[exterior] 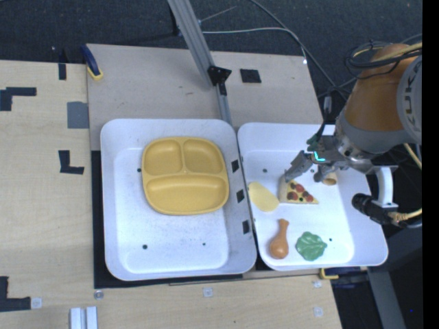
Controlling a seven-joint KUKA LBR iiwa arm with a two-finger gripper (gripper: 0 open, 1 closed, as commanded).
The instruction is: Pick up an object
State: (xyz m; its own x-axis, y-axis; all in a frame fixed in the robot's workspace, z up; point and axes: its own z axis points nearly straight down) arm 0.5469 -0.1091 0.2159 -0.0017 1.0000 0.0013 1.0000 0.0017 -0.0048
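The gripper [306,170] hovers just above the pizza slice [299,192] with fingers apart — the approach step — and next it must descend and close.

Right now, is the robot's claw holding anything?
Claw: open, holding nothing, fingers spread just above the triangular pizza slice toy in the right white bin.

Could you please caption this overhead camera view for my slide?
Gripper poised over pizza slice in right bin; yellow tray in left.
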